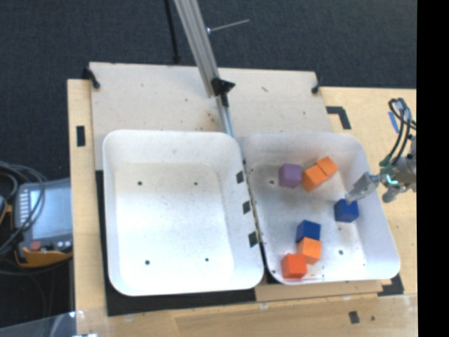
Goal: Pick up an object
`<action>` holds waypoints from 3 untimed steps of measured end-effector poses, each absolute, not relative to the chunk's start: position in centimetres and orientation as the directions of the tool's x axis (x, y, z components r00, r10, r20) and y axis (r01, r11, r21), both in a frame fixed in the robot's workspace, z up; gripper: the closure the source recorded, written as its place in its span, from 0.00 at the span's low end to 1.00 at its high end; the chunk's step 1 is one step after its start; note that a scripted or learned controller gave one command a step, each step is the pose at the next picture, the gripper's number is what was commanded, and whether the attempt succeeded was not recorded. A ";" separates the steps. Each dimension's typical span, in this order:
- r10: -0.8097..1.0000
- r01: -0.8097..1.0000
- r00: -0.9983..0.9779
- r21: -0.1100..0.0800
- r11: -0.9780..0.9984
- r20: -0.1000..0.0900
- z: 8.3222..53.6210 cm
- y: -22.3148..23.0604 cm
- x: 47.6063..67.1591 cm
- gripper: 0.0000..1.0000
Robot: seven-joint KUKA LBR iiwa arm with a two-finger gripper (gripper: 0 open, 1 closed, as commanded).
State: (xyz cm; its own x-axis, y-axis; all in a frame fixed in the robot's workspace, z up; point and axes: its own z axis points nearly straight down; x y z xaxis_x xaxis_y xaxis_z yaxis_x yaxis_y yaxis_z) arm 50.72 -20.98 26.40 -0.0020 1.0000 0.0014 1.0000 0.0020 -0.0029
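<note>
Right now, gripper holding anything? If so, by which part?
Cannot be told. The gripper sits at the right bin's right wall, just above a blue cube; no cube shows between its fingers.

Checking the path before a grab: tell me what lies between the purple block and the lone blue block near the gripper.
In the camera view, the large orange block lies between the purple block and the lone blue block, touching the purple one.

Grey pincer (pixel 363 186), looping dark cables (pixel 401 128)

Counter (pixel 84 188): pale board (pixel 154 97) laid on top; left bin (pixel 112 188) and right bin (pixel 379 244) touching, both just in front of board.
</note>
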 end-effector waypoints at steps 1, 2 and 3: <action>1.000 1.000 -0.002 0.002 0.002 0.000 26.6 -21.0 50.8 0.00; 1.000 1.000 0.000 -0.004 0.000 0.000 20.3 -20.9 51.0 0.00; 1.000 1.000 0.001 -0.004 -0.001 0.000 15.9 -20.9 50.3 0.00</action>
State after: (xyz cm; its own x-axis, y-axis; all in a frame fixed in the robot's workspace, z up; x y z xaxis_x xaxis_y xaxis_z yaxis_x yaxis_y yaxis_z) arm 50.29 -20.90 15.91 0.0007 1.0000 0.0000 1.0000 -0.0007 -0.0042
